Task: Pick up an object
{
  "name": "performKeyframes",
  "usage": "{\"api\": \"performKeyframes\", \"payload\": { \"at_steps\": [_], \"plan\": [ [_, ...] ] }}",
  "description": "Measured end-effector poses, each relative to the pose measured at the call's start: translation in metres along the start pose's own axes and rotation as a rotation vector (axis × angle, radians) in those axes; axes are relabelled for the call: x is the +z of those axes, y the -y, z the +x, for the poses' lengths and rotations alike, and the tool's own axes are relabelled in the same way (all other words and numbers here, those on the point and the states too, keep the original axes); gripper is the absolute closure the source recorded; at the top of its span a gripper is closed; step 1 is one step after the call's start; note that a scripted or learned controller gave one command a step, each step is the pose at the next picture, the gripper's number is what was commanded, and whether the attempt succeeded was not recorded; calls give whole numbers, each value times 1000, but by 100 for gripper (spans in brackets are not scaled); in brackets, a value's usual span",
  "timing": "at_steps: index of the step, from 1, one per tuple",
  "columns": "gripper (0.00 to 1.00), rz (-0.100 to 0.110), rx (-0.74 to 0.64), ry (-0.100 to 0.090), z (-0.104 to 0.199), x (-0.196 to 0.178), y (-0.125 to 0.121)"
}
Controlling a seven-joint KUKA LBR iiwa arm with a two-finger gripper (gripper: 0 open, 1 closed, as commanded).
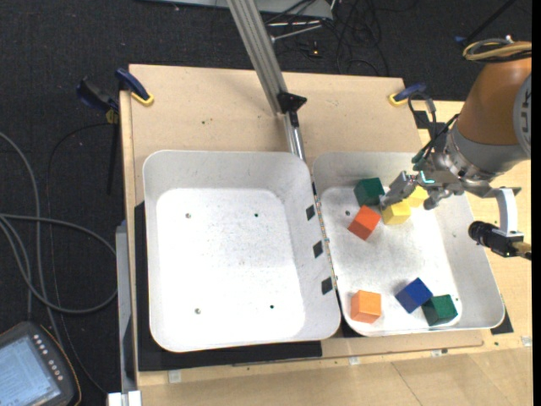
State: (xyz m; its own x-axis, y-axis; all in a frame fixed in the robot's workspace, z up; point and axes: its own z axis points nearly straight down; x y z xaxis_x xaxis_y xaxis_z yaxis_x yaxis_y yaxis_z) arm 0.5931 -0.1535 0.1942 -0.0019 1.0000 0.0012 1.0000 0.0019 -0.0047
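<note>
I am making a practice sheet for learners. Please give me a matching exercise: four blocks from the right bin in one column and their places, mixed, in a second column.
Column 1:
1. yellow block
2. blue block
3. red-orange block
4. orange block

Column 2:
A. near edge of the bin, towards the left bin
B. at the gripper
C. beside the near green block
D. just below the far green block

Pairs: 1-B, 2-C, 3-D, 4-A

arm (499,108): cut off by right edge
yellow block (399,211): partly hidden behind gripper (412,194)
fingers: blurred, state unclear
screen (30,372): cut off at bottom-left corner
</note>
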Motion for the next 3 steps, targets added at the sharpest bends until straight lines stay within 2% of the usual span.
{"api": "performKeyframes", "payload": {
  "at_steps": [1,2,3],
  "plan": [
    [0,-5,0,1,0,-2,-1],
    [0,2,3,0,-2,61,2],
    [0,-24,-1,5,-3,74,-5]
  ]
}}
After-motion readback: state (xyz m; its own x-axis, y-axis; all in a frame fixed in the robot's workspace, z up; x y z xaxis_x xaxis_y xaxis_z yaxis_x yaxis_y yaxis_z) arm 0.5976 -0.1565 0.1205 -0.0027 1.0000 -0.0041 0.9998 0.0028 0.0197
